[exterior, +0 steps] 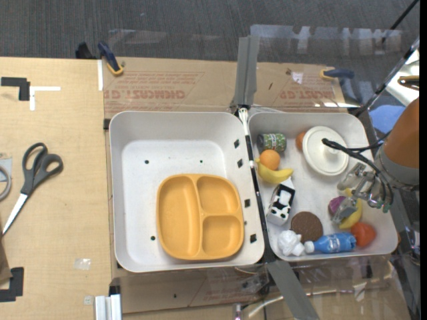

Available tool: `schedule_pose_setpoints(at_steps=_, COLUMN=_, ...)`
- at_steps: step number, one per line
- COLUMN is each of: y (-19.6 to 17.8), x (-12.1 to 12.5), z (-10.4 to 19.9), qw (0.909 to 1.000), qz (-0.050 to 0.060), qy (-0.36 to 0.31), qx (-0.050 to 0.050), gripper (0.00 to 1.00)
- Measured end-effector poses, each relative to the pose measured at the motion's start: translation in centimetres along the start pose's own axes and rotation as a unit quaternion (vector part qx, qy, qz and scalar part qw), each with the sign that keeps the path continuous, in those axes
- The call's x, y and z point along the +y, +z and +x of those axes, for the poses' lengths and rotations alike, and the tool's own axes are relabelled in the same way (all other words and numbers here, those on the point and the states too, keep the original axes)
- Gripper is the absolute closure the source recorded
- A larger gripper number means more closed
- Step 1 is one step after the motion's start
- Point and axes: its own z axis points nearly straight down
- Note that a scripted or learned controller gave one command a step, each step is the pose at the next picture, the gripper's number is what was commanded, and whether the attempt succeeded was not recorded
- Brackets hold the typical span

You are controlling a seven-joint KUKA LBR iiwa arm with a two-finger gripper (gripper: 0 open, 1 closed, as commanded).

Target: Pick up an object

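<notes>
Two shallow white bins side by side. Left bin: yellow three-compartment plastic tray lying flat. Right bin: round white lid-like dish, green can, orange ball touching yellow banana, black-and-white cow-pattern box, brown disc, blue plastic bottle, red-orange ball. Gripper low at right side, over small purple-and-yellow toy; finger state cannot tell. Scissors on bench, far left.

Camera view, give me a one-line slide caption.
Gripper low over the toy-filled right bin, beside a yellow toy; yellow divided tray in the left bin.
</notes>
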Motion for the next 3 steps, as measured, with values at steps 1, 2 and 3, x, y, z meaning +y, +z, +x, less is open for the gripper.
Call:
schedule_pose_setpoints(at_steps=1, y=-1.0, x=0.2, z=-0.1, qw=1.0, qz=0.0, qy=-0.002, qx=-0.002, gripper=1.0)
schedule_pose_setpoints(at_steps=2, y=-14.5, x=5.7, z=5.5, qw=0.9995, qz=0.0, qy=0.032, qx=0.0, gripper=1.0)
schedule_pose_setpoints(at_steps=3, y=-0.9, x=6.0, z=3.7, qw=0.996, qz=0.0, qy=0.089, qx=0.001, gripper=1.0)
